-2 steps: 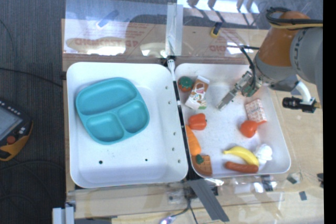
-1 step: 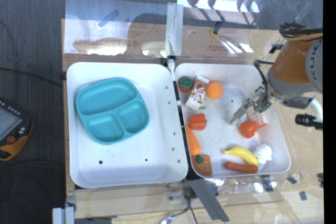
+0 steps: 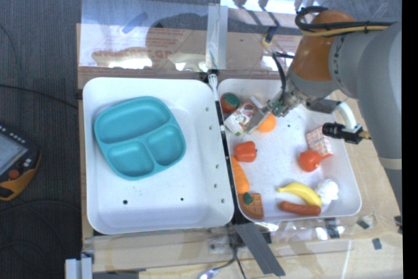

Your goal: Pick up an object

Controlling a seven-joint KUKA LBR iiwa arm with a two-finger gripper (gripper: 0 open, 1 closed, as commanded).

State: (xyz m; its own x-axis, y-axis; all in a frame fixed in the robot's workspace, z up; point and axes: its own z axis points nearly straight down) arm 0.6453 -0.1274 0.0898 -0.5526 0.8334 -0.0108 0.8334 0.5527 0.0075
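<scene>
The arm (image 3: 353, 55) comes in from the upper right of the frame, its orange band above the right bin (image 3: 346, 202). The tool (image 3: 282, 105) is low over the upper middle of that bin, its tip just beside a small packet (image 3: 243, 118) and an orange ball (image 3: 266, 123). Whether the tool is open, closed or gripping something cannot be told; its tip is too small and dark against the bin floor.

The packet lies tilted at the bin's upper left, with a red and white printed face; no writing on it can be read. Touching its upper left is a red and green fruit (image 3: 229, 102). Below sit a red pepper (image 3: 245, 151) and a carrot (image 3: 240, 178) along the left wall, with a brown waffle piece (image 3: 253, 204) at the lower left corner. A banana (image 3: 299, 193) rests on a red sausage (image 3: 299, 208) at the lower middle, a white lump (image 3: 328, 191) just beside them. A red toy (image 3: 310, 159) and a pink checked packet (image 3: 319, 140) lie at the right.

The left bin (image 3: 196, 202) holds a teal divided tray (image 3: 139, 136). Behind both bins, on the worktop, cardboard (image 3: 163, 42) shows faint red lettering, unreadable.
</scene>
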